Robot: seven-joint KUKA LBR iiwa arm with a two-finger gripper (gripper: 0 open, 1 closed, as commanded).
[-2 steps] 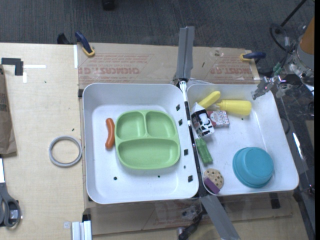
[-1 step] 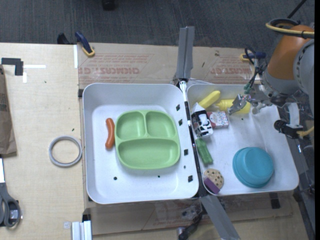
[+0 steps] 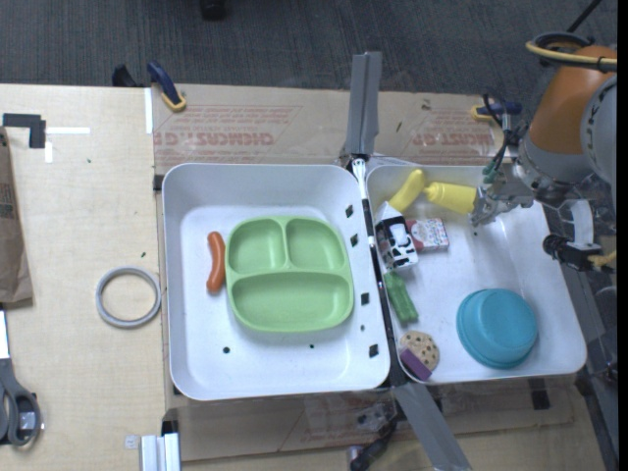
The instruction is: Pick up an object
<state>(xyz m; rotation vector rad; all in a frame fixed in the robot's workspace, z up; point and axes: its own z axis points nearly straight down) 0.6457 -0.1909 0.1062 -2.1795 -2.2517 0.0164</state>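
My gripper hangs low over the back of the right bin, just right of a yellow cylinder, and holds nothing that I can see. A yellow bottle lies left of the cylinder. Along the bin's left side lie a black-and-white bottle, a small pink-and-white packet, a green stick, a cookie and a purple piece. A blue bowl sits upside down at the front. The left bin holds a green divided plate and an orange sausage.
A metal divider post stands between the bins at the back. On the bench to the left lie a grey tape ring, scissors and a brown bag. Blue clamps grip the cardboard behind the bins.
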